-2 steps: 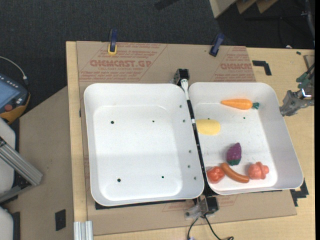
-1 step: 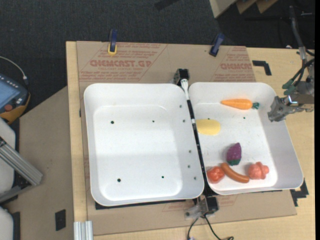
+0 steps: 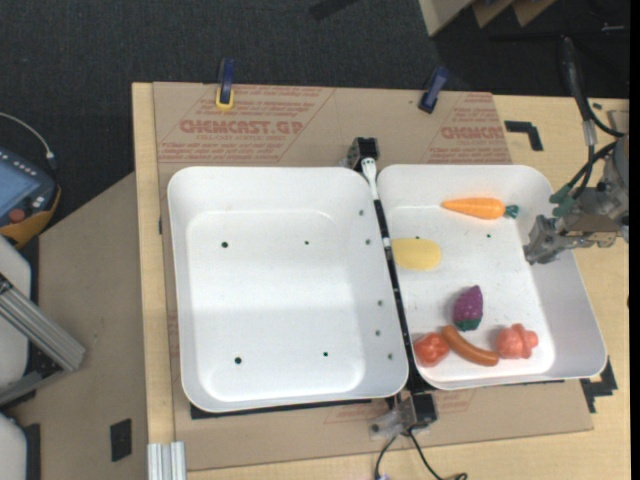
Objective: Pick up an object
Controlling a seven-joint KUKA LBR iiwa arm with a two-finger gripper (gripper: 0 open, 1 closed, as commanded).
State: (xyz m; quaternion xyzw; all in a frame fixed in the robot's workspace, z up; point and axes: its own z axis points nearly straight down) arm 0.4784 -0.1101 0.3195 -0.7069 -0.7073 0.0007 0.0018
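Two shallow white bins side by side on the tabletop (image 3: 300, 108), brown board showing around them. Left bin (image 3: 275, 283) filling the centre-left of the frame. Right bin (image 3: 560, 298) holding all the objects, centre-right.

Up in the right bin's upper part: an orange carrot (image 3: 473, 207) with a green tip, lying roughly level, pointing left. Just below and left of it, near the divider between the bins, a pale yellow lemon-like piece (image 3: 417, 255). Lower down, a purple piece (image 3: 467, 307), standing apart from the yellow one. Along the bin's lower edge, a cluster: a red round piece (image 3: 431, 348) at the left, an orange sausage-shaped piece (image 3: 470, 347) touching it and curving rightward, a reddish-pink piece (image 3: 515, 341) at the right end, just beside the sausage.

Over at the right edge of the frame, the jaws (image 3: 545, 240) hanging by the right bin's right rim, level with the carrot and the yellow piece, well apart from the cluster below. Nothing seen between them; open or closed, cannot tell from this angle, too small and blurred.

Blue clamps (image 3: 225, 78) at the board's upper edge.
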